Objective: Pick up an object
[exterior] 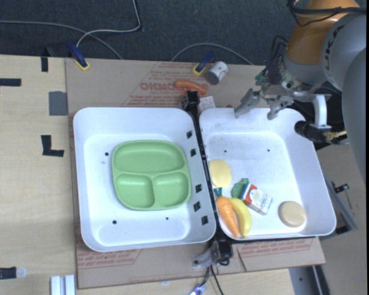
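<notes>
Two shallow white bins side by side on the bench. Left bin (89,165): one green divided tray (151,173), three compartments, lying flat near the middle. Right bin (307,165): five small things gathered along the near edge — a pale yellow rounded piece (220,173) by the dividing wall, an orange carrot (227,216) touching a yellow banana (242,216) in the near-left corner, a small red-and-white carton (257,199) with a bit of green just beside it, and a tan round disc (291,213) off toward the near-right corner. Gripper (261,106) up over the far rim of the right bin, fingers spread apart, nothing between them, well apart from all five items. Beyond the bins, on the brown board: an orange-red sausage shape (189,85), a small grey cylinder (216,72), possibly a cap, too small to tell, plus two blue-and-yellow clamps (79,57).
</notes>
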